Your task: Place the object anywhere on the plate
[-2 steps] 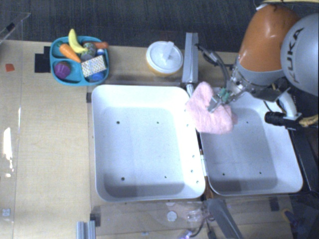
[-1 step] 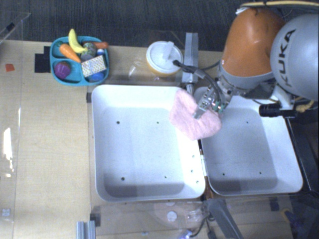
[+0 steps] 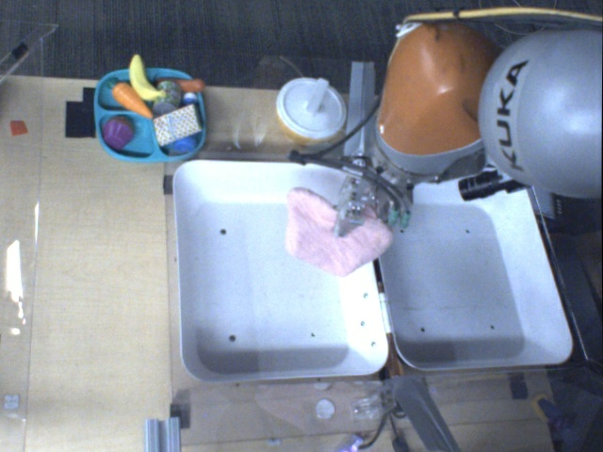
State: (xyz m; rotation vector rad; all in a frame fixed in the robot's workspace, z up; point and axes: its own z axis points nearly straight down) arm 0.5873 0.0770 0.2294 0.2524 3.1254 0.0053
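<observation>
Gripper (image 3: 363, 210) hangs at centre frame over the seam between the bins, its tip on the pink cloth's right edge; whether it pinches the cloth I cannot tell. Filling the upper right is the arm (image 3: 528, 102), its grey shell lettered KUKA, with the orange band beside it. Left bin (image 3: 226, 328) has wide bare floor below and left of the cloth; right bin (image 3: 490, 290) shows bare floor too. Cloth (image 3: 325, 234) is pale pink, fuzzy and crumpled, lying in the left bin's upper right corner against the dividing rim. Plate (image 3: 141, 149), blue and divided, sits upper left outside the bins holding toy food. White lidded cup (image 3: 311, 108) stands at top centre.
</observation>
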